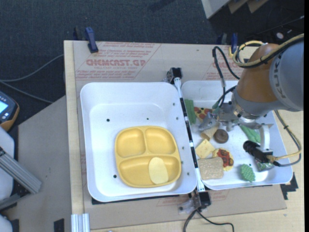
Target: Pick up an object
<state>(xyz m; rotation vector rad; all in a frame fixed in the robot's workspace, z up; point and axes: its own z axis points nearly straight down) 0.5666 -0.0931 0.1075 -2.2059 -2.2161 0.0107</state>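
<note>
A dark carpeted floor surrounds the cardboard-topped bench (pixel 145 57) that carries the two white bins. The left bin (pixel 96 100) holds a yellow divided plate (pixel 145 153) with a pale oval slice (pixel 158 170) in its front compartment. The right bin (pixel 282 173) is crowded with toy food: a brown round piece (pixel 221 136), a yellow cheese wedge (pixel 204 149) and a bread slice (pixel 211 168), all just right of the divider between the bins. The gripper (pixel 216 122) hangs low over the brown piece; whether it is released or clenched I cannot tell. A good pick likely needs the fingers centred on one item, clear of its close neighbours.
</note>
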